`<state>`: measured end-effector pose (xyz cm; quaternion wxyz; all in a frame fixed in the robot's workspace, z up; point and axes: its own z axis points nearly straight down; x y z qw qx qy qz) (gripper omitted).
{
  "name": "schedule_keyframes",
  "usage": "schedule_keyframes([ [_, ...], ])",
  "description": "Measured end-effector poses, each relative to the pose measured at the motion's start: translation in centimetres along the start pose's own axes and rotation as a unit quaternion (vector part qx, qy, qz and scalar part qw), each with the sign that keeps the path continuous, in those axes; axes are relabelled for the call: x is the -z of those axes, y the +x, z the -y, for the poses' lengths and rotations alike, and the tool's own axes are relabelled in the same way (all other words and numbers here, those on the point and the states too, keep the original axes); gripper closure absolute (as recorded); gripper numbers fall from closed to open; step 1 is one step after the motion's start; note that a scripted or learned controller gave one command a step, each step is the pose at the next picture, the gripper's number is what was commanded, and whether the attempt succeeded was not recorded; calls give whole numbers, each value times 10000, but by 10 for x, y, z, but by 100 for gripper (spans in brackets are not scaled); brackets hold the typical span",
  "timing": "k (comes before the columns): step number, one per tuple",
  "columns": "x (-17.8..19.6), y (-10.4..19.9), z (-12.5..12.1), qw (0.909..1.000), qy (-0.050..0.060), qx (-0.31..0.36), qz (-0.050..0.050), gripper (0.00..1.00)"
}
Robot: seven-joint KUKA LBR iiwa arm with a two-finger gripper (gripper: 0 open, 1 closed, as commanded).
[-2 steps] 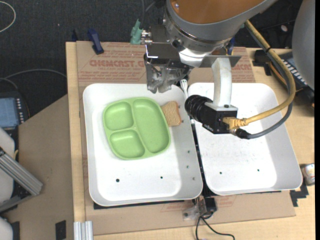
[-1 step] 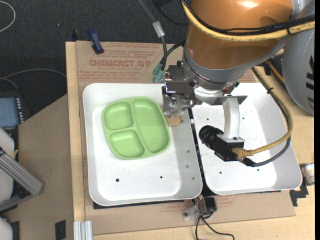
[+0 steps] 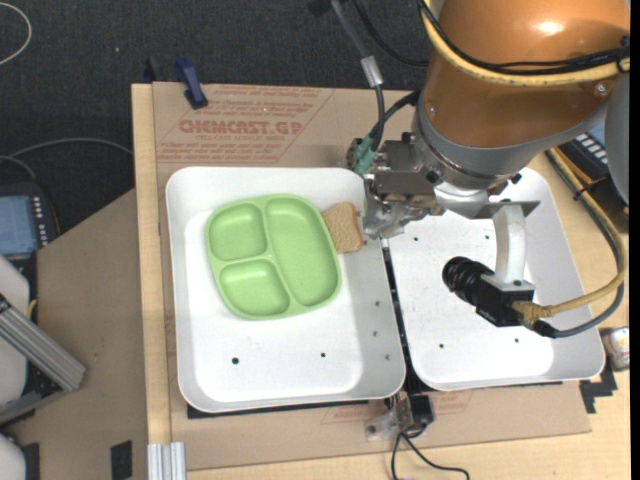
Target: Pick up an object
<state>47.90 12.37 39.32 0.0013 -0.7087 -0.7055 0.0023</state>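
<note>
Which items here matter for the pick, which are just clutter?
Job:
- gripper
- green plate, in the left bin
- tan block, beside the plate

Lying about:
- blue clip
- cardboard under the bins
- right bin

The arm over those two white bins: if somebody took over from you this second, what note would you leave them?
Gripper: low at the seam between the bins, beside the brown slice; no grasp can be seen.
Things: green plate lies flat in the left bin; the brown slice sits against the plate's right rim.
Done: nothing lifted yet.
Left: grip one thing, likely the slice, and raise it.
</note>
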Motion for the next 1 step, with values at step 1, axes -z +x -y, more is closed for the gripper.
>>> schedule_keyframes([
  [1,12,2,0,10000,-38,17,-12,100],
])
